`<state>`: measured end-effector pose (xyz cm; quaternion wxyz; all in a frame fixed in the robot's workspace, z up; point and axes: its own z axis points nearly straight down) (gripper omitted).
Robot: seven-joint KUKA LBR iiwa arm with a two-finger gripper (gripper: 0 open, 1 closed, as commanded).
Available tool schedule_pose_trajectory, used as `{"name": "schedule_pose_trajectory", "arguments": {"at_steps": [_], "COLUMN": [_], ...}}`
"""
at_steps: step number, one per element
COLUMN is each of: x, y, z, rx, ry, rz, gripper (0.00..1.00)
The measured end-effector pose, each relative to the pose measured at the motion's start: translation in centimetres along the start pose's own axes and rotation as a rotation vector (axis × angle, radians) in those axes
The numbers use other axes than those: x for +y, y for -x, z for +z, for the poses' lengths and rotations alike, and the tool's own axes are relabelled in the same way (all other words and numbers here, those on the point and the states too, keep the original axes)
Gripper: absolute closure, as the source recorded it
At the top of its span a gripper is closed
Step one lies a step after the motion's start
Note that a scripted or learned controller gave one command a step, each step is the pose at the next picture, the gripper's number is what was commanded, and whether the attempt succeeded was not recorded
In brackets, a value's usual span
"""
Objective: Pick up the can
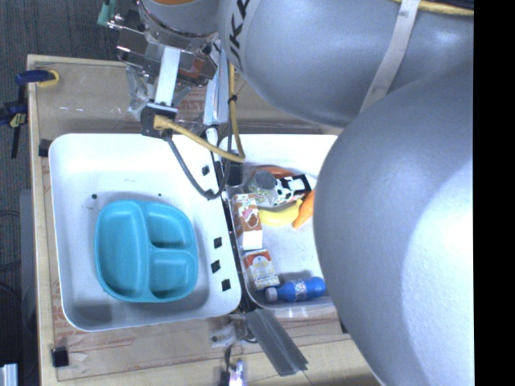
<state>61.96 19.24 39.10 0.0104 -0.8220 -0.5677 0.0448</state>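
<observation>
Camera view: the blue divided tray (147, 250) lies in the left bin (64, 175). Up the view from the tray, the gripper (151, 87) hangs over that bin's rim; I cannot tell whether it is spread or pressed together. Right of the tray, in the right bin (290, 147), what looks like the can (261, 182) lies beside a banana (278, 214), cartons (248, 215) and a blue bottle (302, 289).

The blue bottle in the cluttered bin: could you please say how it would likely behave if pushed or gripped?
The blue bottle lies on its side, so a push would probably roll it. Its rounded, smooth-looking body may slip in a grip. The small carton beside it could block that roll.
</observation>
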Motion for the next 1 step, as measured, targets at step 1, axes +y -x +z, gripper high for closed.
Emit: {"name": "schedule_pose_trajectory", "arguments": {"at_steps": [1], "x": [-0.10], "y": [-0.19], "z": [-0.64], "rx": [-0.005], "ry": [-0.006], "rz": [-0.008], "gripper": [1.00]}}
